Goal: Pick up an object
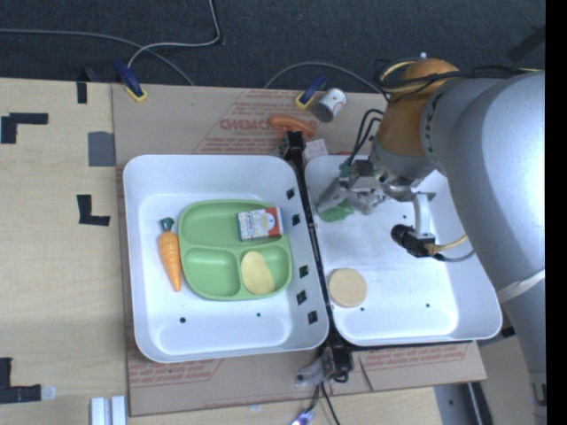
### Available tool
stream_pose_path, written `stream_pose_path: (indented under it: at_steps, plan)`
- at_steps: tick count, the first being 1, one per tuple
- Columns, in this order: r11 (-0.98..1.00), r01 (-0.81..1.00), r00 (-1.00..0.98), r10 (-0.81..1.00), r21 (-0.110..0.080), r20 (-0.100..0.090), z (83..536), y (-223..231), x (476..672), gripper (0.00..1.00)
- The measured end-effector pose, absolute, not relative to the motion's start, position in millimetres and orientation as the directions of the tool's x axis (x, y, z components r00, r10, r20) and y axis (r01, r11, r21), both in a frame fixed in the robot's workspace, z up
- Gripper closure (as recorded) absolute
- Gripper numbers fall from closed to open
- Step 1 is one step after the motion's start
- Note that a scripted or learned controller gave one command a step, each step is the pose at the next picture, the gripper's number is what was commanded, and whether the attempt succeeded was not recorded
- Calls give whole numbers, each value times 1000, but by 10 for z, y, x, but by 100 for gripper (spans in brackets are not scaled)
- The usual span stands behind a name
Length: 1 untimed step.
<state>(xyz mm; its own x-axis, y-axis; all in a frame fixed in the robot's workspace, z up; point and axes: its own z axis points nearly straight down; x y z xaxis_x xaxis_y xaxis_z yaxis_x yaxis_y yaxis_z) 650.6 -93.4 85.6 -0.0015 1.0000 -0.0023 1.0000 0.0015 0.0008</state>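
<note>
Hand (341,197) is being lowered into the right bin (443,321), at its upper left part, just beside the divider between the bins. Whether anything is being pinched cannot be told. A small green thing (335,212) is being touched or nearly touched right under it; this is judged to be the thing aimed at.

A miss is being risked: the green thing is lying close to the bin wall, so it could be pushed against the wall or slid away instead of being caught, and the wall itself could be struck.

Nearby, a tan disc (347,287) is lying lower in the same bin, apart from the hand. In the left bin (146,180) a green tray (208,233) is being occupied by a small carton (259,224) and a yellow piece (258,274), with a carrot (169,257) just beside the tray's left edge. Nothing is being blocked by these. A cable (447,248) is hanging near the wrist, over the right bin.
</note>
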Motion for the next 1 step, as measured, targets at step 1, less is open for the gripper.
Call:
stream_pose_path:
  at_steps: [1]
  plan:
    - [3,1000,-3,1000,1,-1,854,-930,6599,0]
